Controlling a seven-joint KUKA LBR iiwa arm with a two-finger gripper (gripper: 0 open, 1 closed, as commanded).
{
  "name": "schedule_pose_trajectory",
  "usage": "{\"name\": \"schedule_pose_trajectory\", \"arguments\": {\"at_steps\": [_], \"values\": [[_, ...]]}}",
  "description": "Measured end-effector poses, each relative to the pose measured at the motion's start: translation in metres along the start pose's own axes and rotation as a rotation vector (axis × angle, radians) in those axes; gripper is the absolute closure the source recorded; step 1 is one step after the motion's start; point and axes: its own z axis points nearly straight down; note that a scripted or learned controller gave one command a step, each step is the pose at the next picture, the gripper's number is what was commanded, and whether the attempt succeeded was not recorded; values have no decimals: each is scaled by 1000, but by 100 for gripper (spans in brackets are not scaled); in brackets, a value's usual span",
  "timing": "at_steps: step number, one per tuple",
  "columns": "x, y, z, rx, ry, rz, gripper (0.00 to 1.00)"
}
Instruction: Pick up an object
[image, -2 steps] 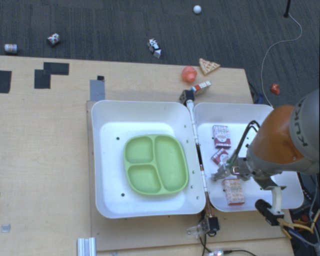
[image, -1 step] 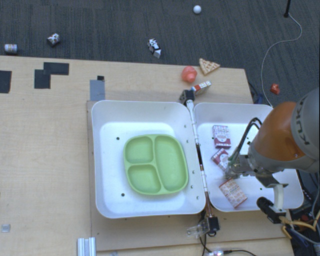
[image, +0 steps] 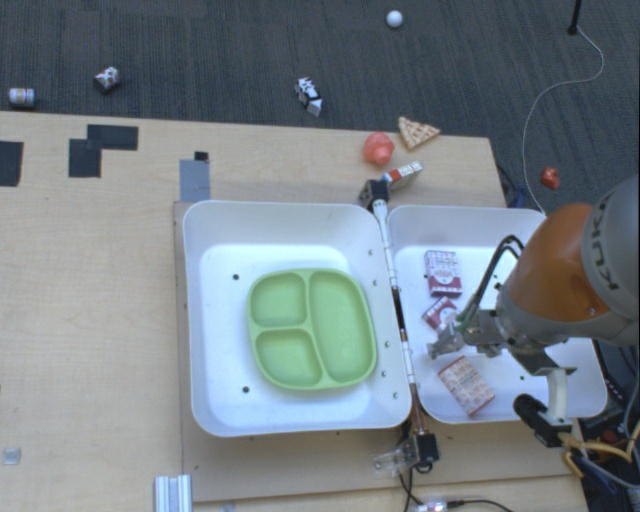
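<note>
Camera view: gripper (image: 447, 340) sits low in the right bin (image: 590, 395), near its left wall. Can't tell the gripper's state from this angle; nothing is visibly held.

Key relation: nearest candidate is the small red-and-white packet (image: 437, 313), touching or just up-left of the gripper tip, partly overlapped by it. Its long axis looks diagonal, though it is too covered to be sure. The tan-and-red packet (image: 467, 386) lies just below-right of the tip, long axis diagonal from upper-left to lower-right. The red-and-white carton (image: 442, 272) is further up the bin, long axis roughly along the bin's length. One arm only, entering from the right.

My read: the small packet is the target, and a slight up-left shift would centre on it.

Counts:
- right bin: 3 flat packets
- left bin (image: 200, 330): 1 green divided tray (image: 312, 328), three compartments, nothing in them
- bench behind the bins: 1 red ball (image: 378, 149), 1 pizza-slice toy (image: 418, 132), 1 small red-capped tube (image: 405, 174)
- floor: several small stray items, too small to name
</note>
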Motion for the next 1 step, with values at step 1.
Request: {"name": "schedule_pose_trajectory", "arguments": {"at_steps": [1], "values": [[6, -3, 11, 7, -1, 4, 0]]}}
